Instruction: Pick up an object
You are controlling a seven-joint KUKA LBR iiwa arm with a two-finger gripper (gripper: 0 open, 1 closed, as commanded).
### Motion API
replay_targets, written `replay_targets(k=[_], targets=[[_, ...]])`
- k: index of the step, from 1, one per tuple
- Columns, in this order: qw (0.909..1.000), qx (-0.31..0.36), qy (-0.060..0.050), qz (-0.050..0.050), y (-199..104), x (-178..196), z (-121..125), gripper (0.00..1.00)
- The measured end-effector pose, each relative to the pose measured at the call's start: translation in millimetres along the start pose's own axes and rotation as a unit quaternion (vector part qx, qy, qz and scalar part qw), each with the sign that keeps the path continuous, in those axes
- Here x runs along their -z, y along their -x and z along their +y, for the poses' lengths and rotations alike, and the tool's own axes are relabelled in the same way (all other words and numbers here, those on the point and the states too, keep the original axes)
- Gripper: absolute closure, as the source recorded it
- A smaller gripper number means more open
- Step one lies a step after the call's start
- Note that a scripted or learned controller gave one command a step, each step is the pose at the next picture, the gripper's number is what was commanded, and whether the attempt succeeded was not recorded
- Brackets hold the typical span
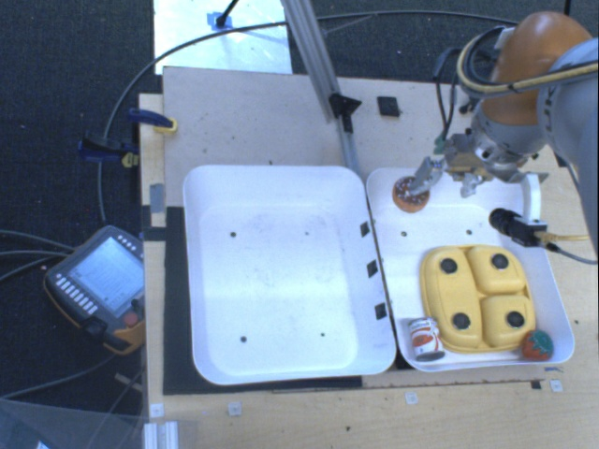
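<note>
Right bin point(388, 251): yellow four-cup block point(477, 297), small can point(425, 338) at its left, red-green ball point(537, 345) at its right. Gripper point(418, 183) pinches a brown donut point(409, 195) beyond the block. Left bin point(201, 251) sits beside.

The grey arm point(552, 82) reaches in from the right, its orange-banded wrist bent down, gripper point(447, 171) held low.

The wide white left bin point(211, 251) offers open floor everywhere. In the white right bin point(388, 190), a yellow four-part plastic block point(477, 296), a small red-white can point(426, 339) and a red-green ball point(537, 345) crowd the near half, leaving free floor between them and the brown ring-shaped piece point(410, 195) at the far wall
</note>
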State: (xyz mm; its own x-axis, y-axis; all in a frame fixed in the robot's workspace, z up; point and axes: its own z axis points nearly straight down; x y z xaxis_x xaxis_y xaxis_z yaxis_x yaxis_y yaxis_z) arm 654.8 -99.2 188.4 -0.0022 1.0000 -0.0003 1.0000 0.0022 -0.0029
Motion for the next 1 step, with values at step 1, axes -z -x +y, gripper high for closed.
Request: replay_targets(k=[1], targets=[[1.0, 0.001, 0.001, 0.0, -7.3, -59.8, 1.2, 0.0]])
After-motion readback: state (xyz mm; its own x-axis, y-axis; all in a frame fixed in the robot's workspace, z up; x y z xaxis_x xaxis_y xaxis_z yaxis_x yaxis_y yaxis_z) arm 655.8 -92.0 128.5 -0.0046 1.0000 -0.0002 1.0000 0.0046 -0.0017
